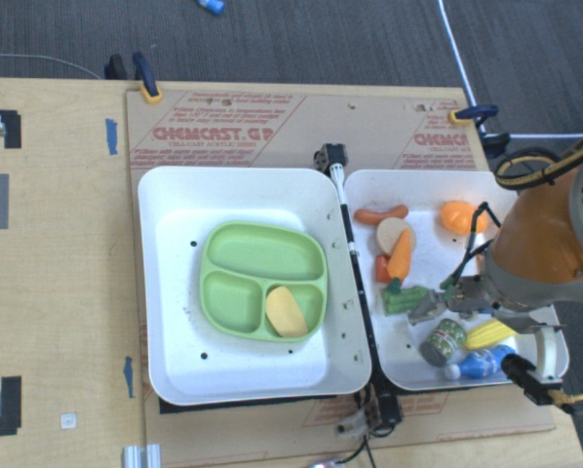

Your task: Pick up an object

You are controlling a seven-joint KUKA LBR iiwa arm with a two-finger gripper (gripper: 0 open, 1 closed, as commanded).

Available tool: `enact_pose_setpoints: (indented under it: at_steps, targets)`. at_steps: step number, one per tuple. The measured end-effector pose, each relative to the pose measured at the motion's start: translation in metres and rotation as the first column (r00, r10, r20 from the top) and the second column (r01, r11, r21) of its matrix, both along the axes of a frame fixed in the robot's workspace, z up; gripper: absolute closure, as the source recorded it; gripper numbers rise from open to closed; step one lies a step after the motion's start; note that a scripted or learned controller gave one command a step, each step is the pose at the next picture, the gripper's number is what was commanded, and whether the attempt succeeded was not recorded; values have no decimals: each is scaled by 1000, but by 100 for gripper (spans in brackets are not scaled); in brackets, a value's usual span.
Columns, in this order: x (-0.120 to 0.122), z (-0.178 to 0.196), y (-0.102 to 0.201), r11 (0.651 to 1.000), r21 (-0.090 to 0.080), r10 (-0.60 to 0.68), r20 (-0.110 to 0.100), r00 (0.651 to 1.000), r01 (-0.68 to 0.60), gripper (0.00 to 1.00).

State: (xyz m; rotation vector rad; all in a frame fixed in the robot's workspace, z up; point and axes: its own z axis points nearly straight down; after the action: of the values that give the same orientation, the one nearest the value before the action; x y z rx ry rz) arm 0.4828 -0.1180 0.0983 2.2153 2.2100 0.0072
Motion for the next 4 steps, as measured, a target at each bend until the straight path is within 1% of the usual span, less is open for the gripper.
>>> enact_pose_setpoints:
  at_steps: [1, 2, 3, 4]
  targets:
    - [53, 86, 70, 1000, 6, 4, -11, 1000, -4, 0]
    - [48, -10, 14, 1000, 4, 4, -3, 1000, -4, 0]
    - [183, -12, 15, 1000, 8, 7, -19, 1000, -7, 0]
    - [106, -11, 2, 1000, 4, 2, -9, 1000, -2, 0]
